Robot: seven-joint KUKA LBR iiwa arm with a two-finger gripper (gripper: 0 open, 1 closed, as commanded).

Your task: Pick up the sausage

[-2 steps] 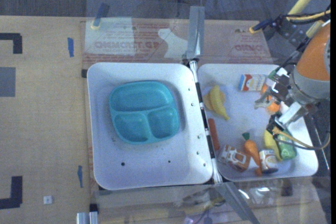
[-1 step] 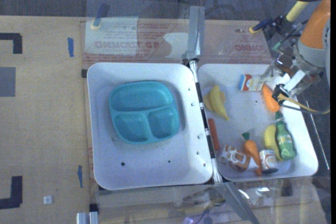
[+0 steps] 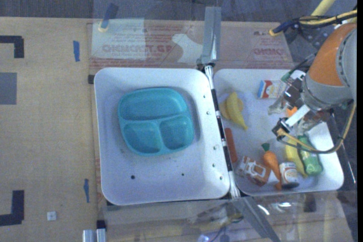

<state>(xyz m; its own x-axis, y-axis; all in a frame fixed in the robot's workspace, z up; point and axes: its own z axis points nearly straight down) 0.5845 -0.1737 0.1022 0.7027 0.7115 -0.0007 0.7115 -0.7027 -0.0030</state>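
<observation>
Slim red-orange sausage (image 3: 229, 144) along right white bin (image 3: 334, 175)'s left wall beside smooth yellow banana (image 3: 235, 110); left bin (image 3: 108, 178) holds 1 teal 3-compartment plate (image 3: 156, 120); gripper (image 3: 285, 126) finger state unclear.

A teal divided plate (image 3: 154, 121) lay in the left bin (image 3: 108, 178). In the right bin (image 3: 332, 175) were a yellow banana (image 3: 234, 110) near the divider, a small carton (image 3: 269, 89) at the back, a carrot (image 3: 272, 162), and a green bottle (image 3: 311, 162) at the front.
</observation>
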